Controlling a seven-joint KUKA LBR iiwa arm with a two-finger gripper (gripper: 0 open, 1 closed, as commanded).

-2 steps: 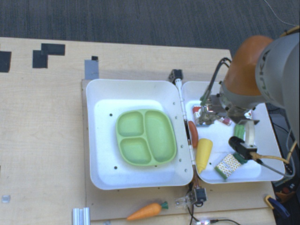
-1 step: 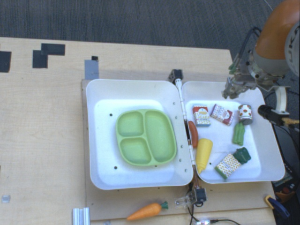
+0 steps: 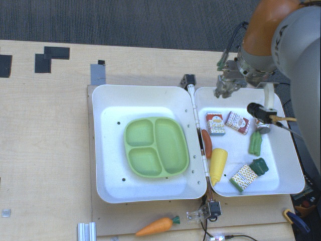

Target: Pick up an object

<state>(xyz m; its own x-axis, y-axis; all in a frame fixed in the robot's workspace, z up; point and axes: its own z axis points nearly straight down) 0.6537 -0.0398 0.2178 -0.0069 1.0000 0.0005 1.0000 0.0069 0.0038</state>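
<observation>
Jaws (image 3: 226,90) hang over right bin (image 3: 288,182) far rim, open or closed cannot tell, nothing seen held; nearest pick, red carton (image 3: 216,123), lies just toward the camera, flat on bin floor, long axis roughly near-far.

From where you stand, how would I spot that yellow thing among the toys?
Find the right-hand white bin, beside the one holding the green divided plate. Along its left wall lies the yellow corn-like piece, just below an orange hot dog. It is the one plain yellow, tapered thing there; its neighbours are green or printed packets.
</observation>
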